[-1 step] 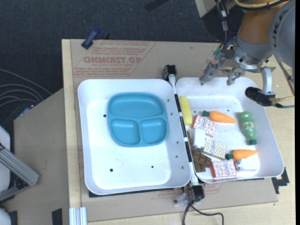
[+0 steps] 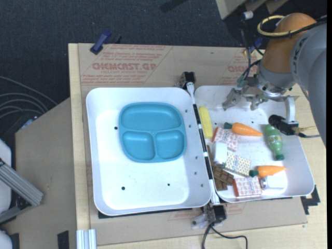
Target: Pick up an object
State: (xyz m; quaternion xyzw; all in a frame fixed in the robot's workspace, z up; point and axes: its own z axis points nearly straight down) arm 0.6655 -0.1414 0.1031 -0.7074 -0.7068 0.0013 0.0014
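Nearest the lens, the left bin [image 2: 104, 154] holds a blue three-compartment tray [image 2: 152, 131]. Printed on the brown board behind it is "CHEMCAST GP". Right of the divider, the right bin [image 2: 306, 175] carries a yellow corn cob [image 2: 205, 121], small printed packets [image 2: 232, 160], two orange carrots [image 2: 245, 129] and a green bottle [image 2: 273, 141]. Bent down over that bin's far edge, the gripper [image 2: 244, 100] hangs with fingers spread, grasping nothing, apart from the objects.
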